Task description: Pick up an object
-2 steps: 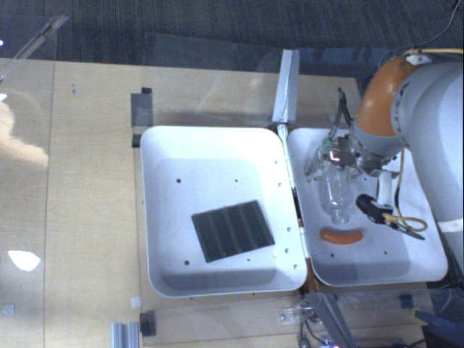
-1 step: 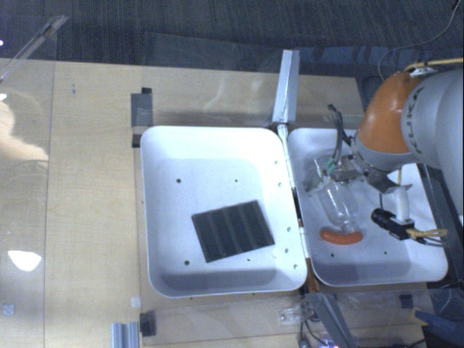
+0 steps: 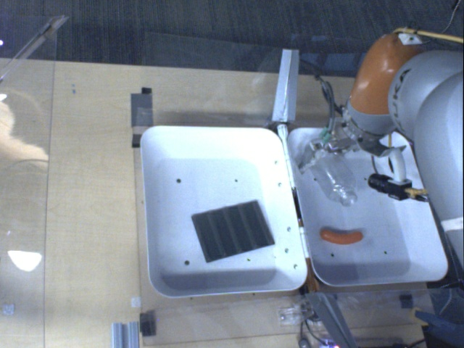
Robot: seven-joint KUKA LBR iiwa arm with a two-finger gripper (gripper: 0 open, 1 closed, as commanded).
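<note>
Transparent plastic gripper [image 3: 330, 169] hangs over the right shallow white bin [image 3: 420, 256]; finger spacing cannot be determined; an orange sausage-shaped object [image 3: 341, 235] lies below it, apart; a dark ribbed rectangular pad [image 3: 233, 230] rests in the left white bin [image 3: 167, 158].

The arm [image 3: 424, 100] enters from about three o'clock and fills the upper right corner. Its big grey body lies at the right edge, and the orange band [image 3: 378, 71] sits on it toward eleven o'clock. Below the band the wrist [image 3: 366, 130] bends down and points toward nine o'clock. The gripper [image 3: 319, 151] is at the end of the wrist, low and leaning toward eight o'clock. Its fingers look pale and glassy, and I cannot tell how they stand. A black cable with a plug [image 3: 391, 185] hangs from the wrist at about five o'clock.
</note>
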